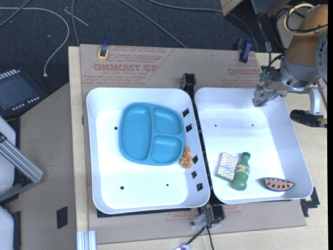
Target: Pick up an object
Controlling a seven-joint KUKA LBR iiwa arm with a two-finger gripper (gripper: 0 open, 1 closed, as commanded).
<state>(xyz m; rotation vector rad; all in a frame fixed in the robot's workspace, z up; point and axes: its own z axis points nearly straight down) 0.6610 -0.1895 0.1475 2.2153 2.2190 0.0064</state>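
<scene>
The pick seems not yet begun. The gripper [261, 97] hangs over the far right corner of the right bin [270, 134], and I cannot tell its state. Near the front edge of this bin lie a green bottle [241, 171], touching a small patterned packet [227, 166], and a watermelon slice [277, 184] towards the front right corner. The left bin [104, 139] carries a blue divided plate [151, 134] with a small orange piece [186, 159] beside it. The board [130, 64] behind reads "CHEMCAST GP".
</scene>
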